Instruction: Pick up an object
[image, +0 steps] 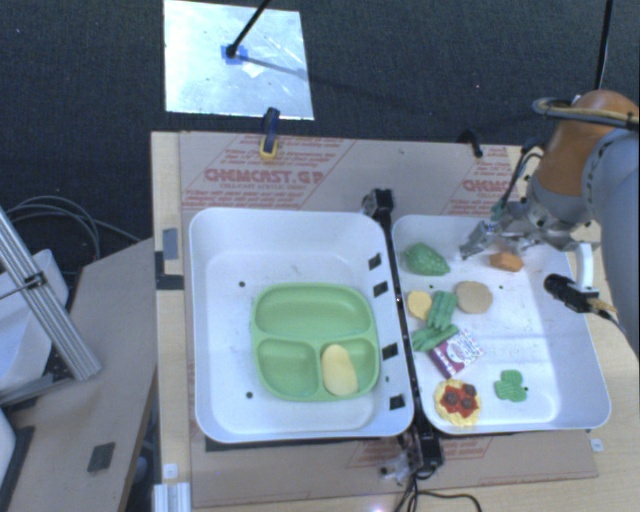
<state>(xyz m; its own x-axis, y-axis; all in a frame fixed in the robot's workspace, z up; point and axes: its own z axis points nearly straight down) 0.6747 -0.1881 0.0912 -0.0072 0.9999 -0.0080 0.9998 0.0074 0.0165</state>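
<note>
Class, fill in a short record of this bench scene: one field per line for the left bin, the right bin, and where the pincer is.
Left bin: green divided tray with a yellow piece in its lower right compartment
Right bin: toy foods, including a pizza slice and an orange piece
Pincer: pincer at the right bin's far edge, beside the orange piece

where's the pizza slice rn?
The pizza slice lies in the right bin, at its near-left corner, just below the pink packet and left of the green broccoli piece.
</note>
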